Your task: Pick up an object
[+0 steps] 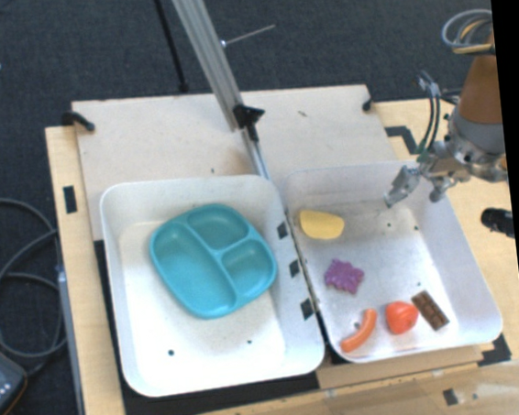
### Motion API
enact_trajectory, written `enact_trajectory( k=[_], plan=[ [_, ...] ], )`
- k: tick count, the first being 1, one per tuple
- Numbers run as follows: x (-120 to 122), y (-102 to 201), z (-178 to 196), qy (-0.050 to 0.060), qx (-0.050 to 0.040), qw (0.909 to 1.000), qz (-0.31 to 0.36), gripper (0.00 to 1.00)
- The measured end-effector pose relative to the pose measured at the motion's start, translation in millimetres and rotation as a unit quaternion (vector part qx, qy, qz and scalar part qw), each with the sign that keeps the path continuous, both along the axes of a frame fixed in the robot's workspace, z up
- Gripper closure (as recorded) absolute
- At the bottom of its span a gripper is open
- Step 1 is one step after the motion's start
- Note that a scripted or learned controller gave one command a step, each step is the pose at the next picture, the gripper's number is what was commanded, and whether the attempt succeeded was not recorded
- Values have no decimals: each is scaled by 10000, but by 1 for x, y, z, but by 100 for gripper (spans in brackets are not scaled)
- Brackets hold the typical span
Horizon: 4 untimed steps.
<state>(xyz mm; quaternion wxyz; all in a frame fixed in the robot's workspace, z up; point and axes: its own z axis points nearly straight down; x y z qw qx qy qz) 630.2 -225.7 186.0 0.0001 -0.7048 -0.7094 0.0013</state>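
The right bin [454, 260] holds a yellow lemon-shaped piece [321, 224] at its far left, a purple lumpy piece [343, 276] in the middle, and along its near side an orange carrot-like piece [359, 329], a red-orange tomato-like ball [400, 316] and a small brown block [430, 310]. My gripper [418, 184] hangs over the bin's far right corner, well apart from every piece. Its two fingers stand spread with nothing between them.
The left bin [130, 289] bears a turquoise divided plate [212, 258]. A slanted metal pole [211, 55] rises from the bench behind the bins. Cables lie on the dark floor at left.
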Motion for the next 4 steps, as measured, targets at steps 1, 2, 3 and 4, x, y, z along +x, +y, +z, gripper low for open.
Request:
enact_trajectory(
  k=[1,2,3,4],
  plan=[
    [-3,2,-63,10,5,10000,-12,0],
    [-3,2,-86,-5,-2,10000,-15,0],
    [-2,0,-72,-35,-18,10000,-8,100],
    [5,0,-26,-45,-5,10000,-7,100]
  ],
)
